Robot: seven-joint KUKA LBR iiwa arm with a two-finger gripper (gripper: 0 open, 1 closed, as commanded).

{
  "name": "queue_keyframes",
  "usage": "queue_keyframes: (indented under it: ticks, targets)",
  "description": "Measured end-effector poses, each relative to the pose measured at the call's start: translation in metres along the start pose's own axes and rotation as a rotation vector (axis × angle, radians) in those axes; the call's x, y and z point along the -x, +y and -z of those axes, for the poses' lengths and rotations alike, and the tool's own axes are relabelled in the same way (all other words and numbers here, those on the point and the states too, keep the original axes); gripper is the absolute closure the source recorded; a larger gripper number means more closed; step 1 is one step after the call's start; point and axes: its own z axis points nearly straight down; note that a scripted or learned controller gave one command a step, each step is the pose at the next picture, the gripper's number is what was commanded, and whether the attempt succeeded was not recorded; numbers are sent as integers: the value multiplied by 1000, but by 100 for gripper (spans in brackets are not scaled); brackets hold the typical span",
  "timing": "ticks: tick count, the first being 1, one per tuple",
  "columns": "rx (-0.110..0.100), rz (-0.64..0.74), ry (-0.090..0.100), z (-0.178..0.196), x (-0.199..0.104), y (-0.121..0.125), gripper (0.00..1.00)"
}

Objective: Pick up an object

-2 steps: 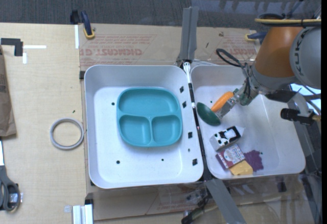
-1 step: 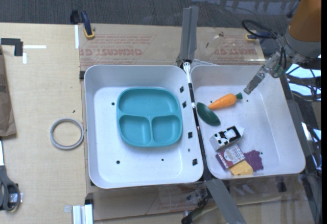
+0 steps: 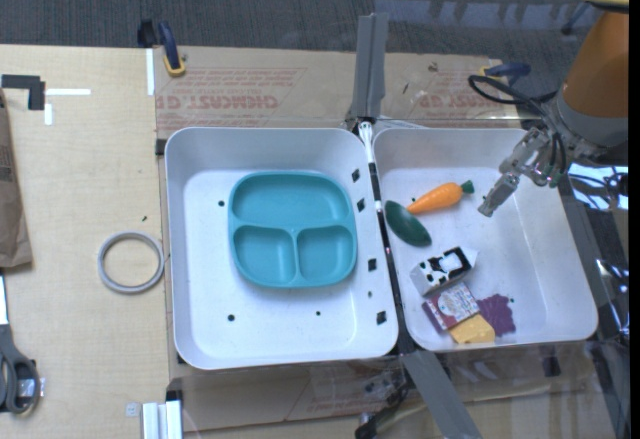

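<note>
Toy carrot (image 3: 438, 197) lies just left of the fingers (image 3: 497, 195); grip state unclear.

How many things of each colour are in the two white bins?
Teal: 1, the divided plate
Orange: 1, the toy carrot
Dark green: 1, the leaf-shaped piece
Black and white: 1, the small toy
Purple: 1, the piece
Yellow: 1, the wedge
Printed card: 1
Total: 7

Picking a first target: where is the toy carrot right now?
The toy carrot lies in the right bin, toward its far left, just above the dark green piece and left of the tool.
</note>
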Motion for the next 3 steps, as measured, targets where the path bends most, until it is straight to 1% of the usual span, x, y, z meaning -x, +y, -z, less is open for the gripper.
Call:
queue_keyframes:
  ticks: [1, 2, 3]
  targets:
    - [2, -152, -3, -66, -13, 46, 0]
    - [1, -211, -2, -79, 7, 67, 0]
    - [2, -210, -5, -69, 8, 67, 100]
